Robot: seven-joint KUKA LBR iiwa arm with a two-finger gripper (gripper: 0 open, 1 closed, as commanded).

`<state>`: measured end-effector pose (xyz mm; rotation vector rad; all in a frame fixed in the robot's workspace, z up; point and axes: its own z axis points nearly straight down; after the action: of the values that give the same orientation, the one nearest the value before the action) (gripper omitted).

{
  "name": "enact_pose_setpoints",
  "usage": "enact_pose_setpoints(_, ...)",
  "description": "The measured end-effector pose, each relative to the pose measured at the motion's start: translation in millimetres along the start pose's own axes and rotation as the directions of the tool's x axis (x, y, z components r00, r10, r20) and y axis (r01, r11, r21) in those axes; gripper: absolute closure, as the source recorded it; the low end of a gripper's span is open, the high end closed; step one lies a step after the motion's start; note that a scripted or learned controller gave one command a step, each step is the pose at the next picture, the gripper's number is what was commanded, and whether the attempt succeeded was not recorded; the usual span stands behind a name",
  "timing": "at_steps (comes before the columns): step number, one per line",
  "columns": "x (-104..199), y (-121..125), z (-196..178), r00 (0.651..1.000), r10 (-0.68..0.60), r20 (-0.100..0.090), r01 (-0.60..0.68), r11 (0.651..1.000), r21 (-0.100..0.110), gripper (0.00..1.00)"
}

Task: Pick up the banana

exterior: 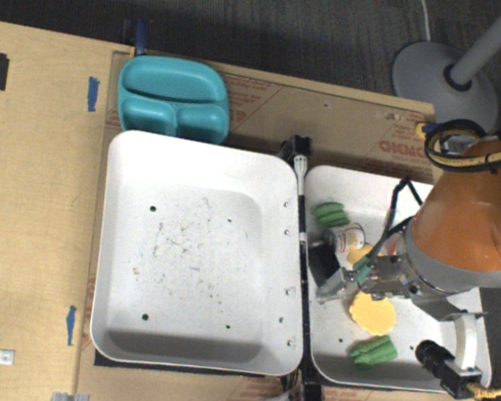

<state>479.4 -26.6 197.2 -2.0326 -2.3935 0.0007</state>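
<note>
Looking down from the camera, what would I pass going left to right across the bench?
Blue tape marks → teal divided tray → left white bin → black clip between the bins → right white bin holding small green and yellow items → orange band on the arm.

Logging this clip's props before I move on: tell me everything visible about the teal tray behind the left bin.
The teal tray is a moulded, plastic-looking dish with rounded corners and a smooth, matte surface. It is divided into compartments: one long section along its far side and two smaller ones along its near side, split by a short ridge. It lies flat, open side up, on the brown board, just beyond the far edge of the left white bin. Its near edge meets or slightly tucks behind that bin's rim; real contact cannot be told.
</note>
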Motion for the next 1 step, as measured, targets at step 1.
enact_pose_setpoints(1, 13.2, 1.9, 12.7, 0.904, -0.427, 0.0, 0.427, 0.904, 0.0, 0.0)
